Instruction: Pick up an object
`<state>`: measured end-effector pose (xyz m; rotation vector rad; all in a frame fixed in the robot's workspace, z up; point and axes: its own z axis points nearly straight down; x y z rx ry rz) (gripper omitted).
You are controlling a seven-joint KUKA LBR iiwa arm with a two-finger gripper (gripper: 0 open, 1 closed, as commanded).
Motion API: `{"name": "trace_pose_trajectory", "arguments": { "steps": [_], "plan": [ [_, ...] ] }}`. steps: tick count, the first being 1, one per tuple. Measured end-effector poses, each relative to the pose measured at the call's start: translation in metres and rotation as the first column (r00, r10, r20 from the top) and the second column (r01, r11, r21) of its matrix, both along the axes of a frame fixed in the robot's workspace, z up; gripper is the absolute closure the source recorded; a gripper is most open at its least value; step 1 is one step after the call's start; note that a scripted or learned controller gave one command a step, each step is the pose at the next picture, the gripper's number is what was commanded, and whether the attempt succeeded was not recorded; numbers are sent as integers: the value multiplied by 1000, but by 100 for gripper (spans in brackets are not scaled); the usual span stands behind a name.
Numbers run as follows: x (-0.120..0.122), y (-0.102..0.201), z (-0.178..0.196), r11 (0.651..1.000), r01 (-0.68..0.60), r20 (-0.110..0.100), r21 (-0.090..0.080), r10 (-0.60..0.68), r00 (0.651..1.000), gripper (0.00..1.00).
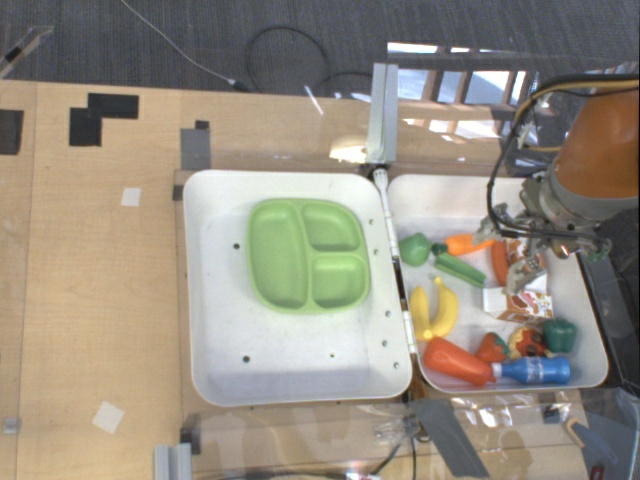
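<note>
Many small toys crowd the right bin (596, 363): smooth yellow banana (441, 310), glossy orange carrot (457, 361), blue bottle (534, 371), crinkly snack packet (526, 303). Hand (530, 240) hangs over the packet, grip state can't tell; slick curved plastic may slip, or neighbours get nudged. Green divided plate (305, 255) sits in left bin (215, 368).

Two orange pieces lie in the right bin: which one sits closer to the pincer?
The small orange carrot at the bin's upper middle, beside the green pepper. The larger orange piece lies at the bin's lower edge, touching the blue bottle.

right bin (598, 360) | bananas (437, 308), carrot (456, 361), blue bottle (534, 371), green pepper (413, 250) | lying jumbled
</note>
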<state>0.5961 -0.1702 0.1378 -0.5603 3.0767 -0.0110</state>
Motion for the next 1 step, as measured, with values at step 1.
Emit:
{"name": "trace_pose_trajectory", "arguments": {
  "steps": [1],
  "plan": [
    [-36,66,-48,1000,-14,0,4,14,1000,0]
  ]
}}
